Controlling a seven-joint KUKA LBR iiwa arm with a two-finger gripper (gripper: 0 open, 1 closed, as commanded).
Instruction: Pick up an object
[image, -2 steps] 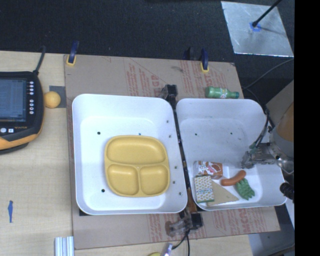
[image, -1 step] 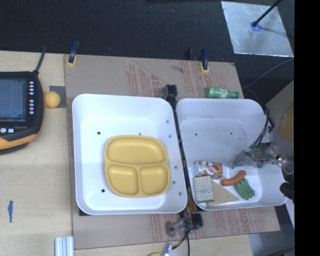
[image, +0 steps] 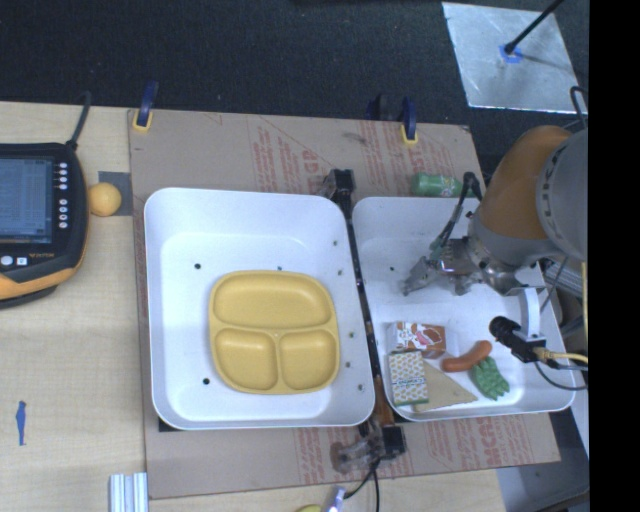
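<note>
- Two white bins sit side by side on a cardboard sheet; nearest the camera, at the front edge, a black clamp (image: 385, 440) sits at the seam between them.
- Right bin (image: 385, 230), front corner: a cluster of small items. A green patterned box (image: 407, 378) lies against a tan wedge (image: 445, 388); a green bumpy toy (image: 490, 379) sits just right of the wedge.
- Just behind these: a red-and-white packet (image: 419, 338) and an orange sausage (image: 467, 357), the sausage touching the green toy's top.
- Left bin (image: 160, 300): a yellow divided plate (image: 273, 331) lies flat near its middle, one wide section behind, two smaller ones in front.
- Gripper (image: 442, 270) is low over the right bin's middle, well behind the cluster; fingers spread apart, nothing between them.
- Arm (image: 530, 195), grey with orange band, enters from the right.
- Far side: a green can (image: 436, 184) lies behind the right bin; a yellow ball (image: 104, 198) and a handheld screen (image: 35, 225) sit left of the left bin.
</note>
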